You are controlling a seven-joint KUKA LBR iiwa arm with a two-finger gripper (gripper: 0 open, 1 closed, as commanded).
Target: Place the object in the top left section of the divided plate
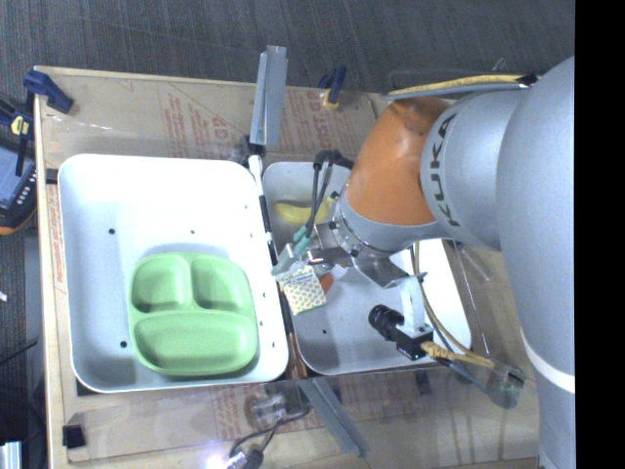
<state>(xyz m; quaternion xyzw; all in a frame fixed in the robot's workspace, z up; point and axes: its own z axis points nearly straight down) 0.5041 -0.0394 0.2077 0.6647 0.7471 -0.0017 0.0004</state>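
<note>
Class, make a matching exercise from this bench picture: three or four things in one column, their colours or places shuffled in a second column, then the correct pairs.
Things:
1. divided plate
2. arm's wrist band
3. patterned packet
4. right bin

Descriptions:
A. orange
B. under the arm
C. green, in the left bin
D. by the wall between the bins, beside the tool

Pairs: 1-C, 2-A, 3-D, 4-B

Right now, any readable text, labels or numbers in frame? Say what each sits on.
"KUKA": dark letters running sideways on the grey arm housing, partly cut by the orange band.
Faint red printing on the brown board bench top: too blurred to read.
Patterned small packet near the divider between the bins: no legible text.
Green divided plate: no markings.
</note>
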